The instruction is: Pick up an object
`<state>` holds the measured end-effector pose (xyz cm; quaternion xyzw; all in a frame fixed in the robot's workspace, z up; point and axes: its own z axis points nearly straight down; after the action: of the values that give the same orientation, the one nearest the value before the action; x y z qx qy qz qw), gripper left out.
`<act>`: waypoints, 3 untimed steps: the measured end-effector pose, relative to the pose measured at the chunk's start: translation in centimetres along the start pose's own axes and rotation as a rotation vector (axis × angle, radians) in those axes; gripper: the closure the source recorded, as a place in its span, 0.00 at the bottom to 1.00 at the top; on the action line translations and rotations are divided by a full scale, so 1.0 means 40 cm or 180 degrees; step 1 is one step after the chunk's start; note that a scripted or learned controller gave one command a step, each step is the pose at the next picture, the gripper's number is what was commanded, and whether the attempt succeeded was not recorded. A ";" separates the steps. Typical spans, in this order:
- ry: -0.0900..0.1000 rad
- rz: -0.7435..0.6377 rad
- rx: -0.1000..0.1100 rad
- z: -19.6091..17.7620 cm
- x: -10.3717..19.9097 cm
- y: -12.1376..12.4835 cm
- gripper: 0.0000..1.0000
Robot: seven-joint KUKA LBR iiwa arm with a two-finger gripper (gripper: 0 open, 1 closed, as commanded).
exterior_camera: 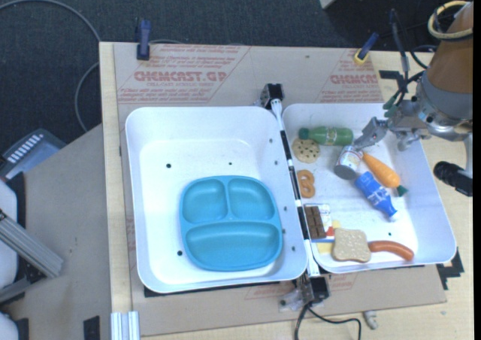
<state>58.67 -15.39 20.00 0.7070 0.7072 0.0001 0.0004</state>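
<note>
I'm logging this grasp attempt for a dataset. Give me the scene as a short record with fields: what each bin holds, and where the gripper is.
left bin: blue divided plate
right bin: green bottle, cookie, pretzel, metal can, carrot, blue bottle, chocolate bar, bread slice, sausage
gripper: over the right bin's far side, just above the metal can
held object: none visible

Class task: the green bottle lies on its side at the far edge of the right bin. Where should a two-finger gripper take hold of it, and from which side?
Probably from above, fingers closing across the middle of the green bottle: it lies flat and its narrow width suits them.
</note>
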 end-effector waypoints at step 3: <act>0.0005 0.0000 0.0008 0.289 -0.007 -0.038 0.00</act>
<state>57.15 -15.66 8.44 0.7070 0.7072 -0.0003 -0.0010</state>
